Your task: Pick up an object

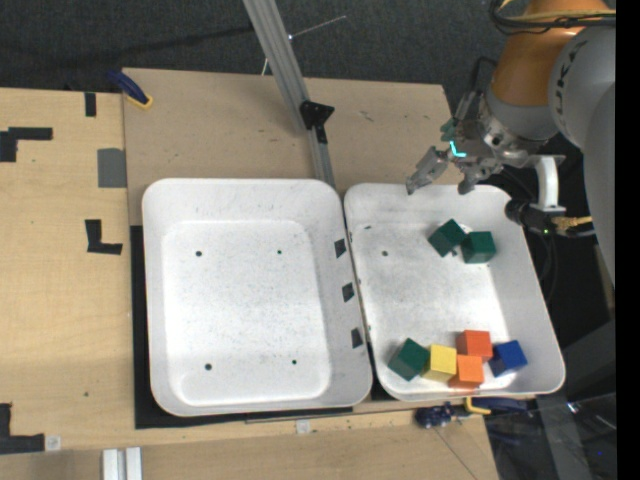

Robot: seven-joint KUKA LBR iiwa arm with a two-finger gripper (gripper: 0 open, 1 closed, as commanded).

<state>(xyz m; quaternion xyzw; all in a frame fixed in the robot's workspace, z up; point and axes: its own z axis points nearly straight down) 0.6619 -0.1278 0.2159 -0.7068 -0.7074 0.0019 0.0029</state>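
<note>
1. The fingers (415, 180) stood spread apart, one dark tip out toward the far-left corner of the right bin (520, 268) and the other over its far rim. Nothing lay between them; the gripper (440, 176) held no object.
2. The gripper hung over the far edge of the right bin, apparently above the surface rather than on it; height could not be judged from this slanted view.
3. Nearest candidates: two dark green blocks (462, 240), touching each other, in the far half of the right bin. Taking the gripper as landmark, they lay just toward the camera and slightly to the view's right of it.
4. The pair's long axis ran roughly across the bin, left to right, with the left block turned at an angle to the right one.
5. Further from the gripper, along the right bin's near rim, sat a cluster: green block (408, 359), yellow block (442, 359), two orange blocks (472, 356), blue block (508, 356), all packed close or touching.
6. The left bin (160, 268), beyond the gripper toward the view's left, carried no blocks.
7. Judgement: approach stage, no grasp made. The coming move probably called for a short travel toward the camera, then a descent over one green block. Risk: the two blocks touch, so a finger might land on the seam and push both aside.
8. Counter (60, 268) around the bins played no part.
</note>
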